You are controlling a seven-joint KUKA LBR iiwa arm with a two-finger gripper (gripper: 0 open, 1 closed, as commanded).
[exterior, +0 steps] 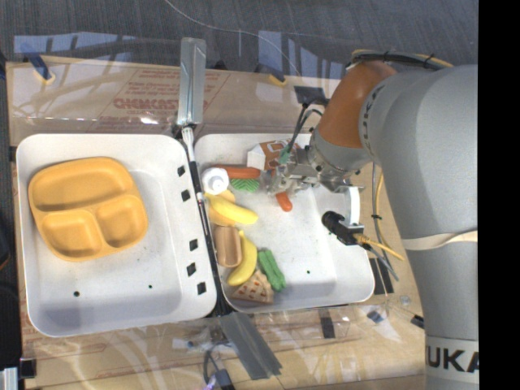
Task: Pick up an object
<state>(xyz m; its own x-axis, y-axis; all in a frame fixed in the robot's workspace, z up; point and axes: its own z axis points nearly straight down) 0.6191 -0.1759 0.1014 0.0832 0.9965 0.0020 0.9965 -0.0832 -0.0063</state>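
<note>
My hand (286, 177) sits low in the right bin (329, 279), over its far half, and its metal parts blur together so I cannot tell how it is set. A small red carrot (283, 202) lies just beneath it, partly covered, with a white carton (268, 153) half hidden behind. Along the bin's left wall the bottle (215, 180), bananas (232, 212), a green vegetable (272, 270) and a waffle-like piece (253, 288) overlap; the yellow tray (85, 206) lies in the left bin (106, 307).

Two white bins (49, 315), one yellow tray (85, 205), two bananas (231, 211).
</note>
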